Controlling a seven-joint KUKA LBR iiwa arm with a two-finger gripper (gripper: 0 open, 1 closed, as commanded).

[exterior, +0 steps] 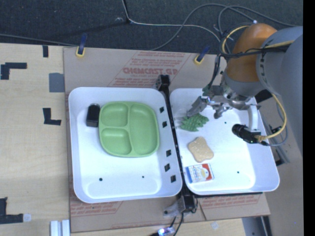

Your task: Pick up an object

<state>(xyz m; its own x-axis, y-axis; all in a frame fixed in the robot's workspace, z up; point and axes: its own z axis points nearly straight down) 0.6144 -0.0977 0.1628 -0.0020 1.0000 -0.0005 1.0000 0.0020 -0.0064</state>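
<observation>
In the right bin (246, 168) lie three things: a green leafy toy (193, 122) at the upper left, a tan biscuit-shaped piece (200, 149) in the middle, and a small red, white and blue carton (199, 173) at the near left. My gripper (207, 109) hangs over the bin's upper left, just above and to the right of the green toy. Its two fingers (197, 107) stand spread apart with nothing between them, so it is open. One fingertip is close to the green toy's top edge.
The left bin (86, 176) holds a green divided plate (129, 129) and a small black block (92, 115) beside it. A black divider (170, 132) runs between the bins. Cables and a black fitting (246, 132) hang off the wrist over the right bin.
</observation>
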